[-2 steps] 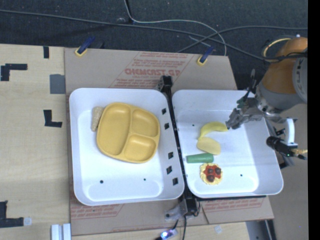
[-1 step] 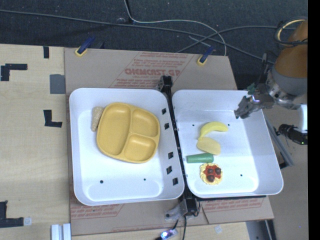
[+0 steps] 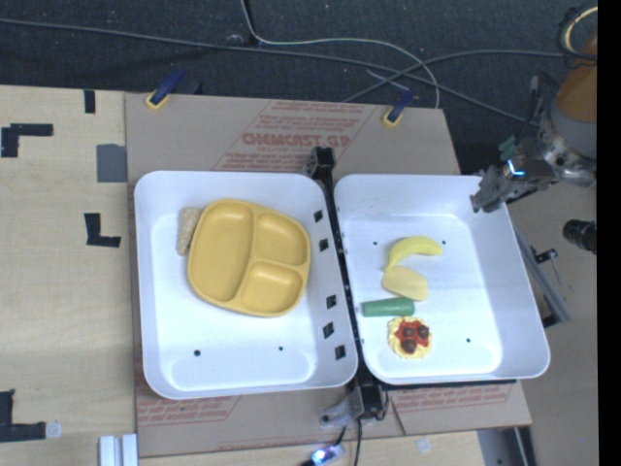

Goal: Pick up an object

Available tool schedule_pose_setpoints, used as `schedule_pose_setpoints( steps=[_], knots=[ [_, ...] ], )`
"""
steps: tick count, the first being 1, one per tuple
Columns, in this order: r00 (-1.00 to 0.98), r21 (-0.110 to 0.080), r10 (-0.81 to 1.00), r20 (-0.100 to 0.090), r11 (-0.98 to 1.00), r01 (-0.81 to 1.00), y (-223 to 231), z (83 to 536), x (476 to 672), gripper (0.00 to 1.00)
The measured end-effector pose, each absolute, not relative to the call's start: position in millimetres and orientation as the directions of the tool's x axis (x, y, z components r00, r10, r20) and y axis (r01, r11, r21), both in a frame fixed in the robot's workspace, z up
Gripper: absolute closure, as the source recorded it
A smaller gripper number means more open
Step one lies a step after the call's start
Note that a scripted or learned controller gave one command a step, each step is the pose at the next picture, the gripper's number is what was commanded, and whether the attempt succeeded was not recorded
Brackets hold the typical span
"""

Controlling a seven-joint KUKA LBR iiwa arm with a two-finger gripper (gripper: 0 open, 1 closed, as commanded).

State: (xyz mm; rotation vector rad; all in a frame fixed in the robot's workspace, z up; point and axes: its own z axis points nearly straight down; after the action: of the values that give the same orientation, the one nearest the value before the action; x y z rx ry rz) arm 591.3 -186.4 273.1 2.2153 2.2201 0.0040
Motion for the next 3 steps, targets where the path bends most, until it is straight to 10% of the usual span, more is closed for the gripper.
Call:
schedule_pose_setpoints(
  steps=[3],
  knots=[
    [-0.006, -0.002, 1.0, 0.001, 0.006, 1.0, -28, 251, 603.5, 1.0]
  ],
)
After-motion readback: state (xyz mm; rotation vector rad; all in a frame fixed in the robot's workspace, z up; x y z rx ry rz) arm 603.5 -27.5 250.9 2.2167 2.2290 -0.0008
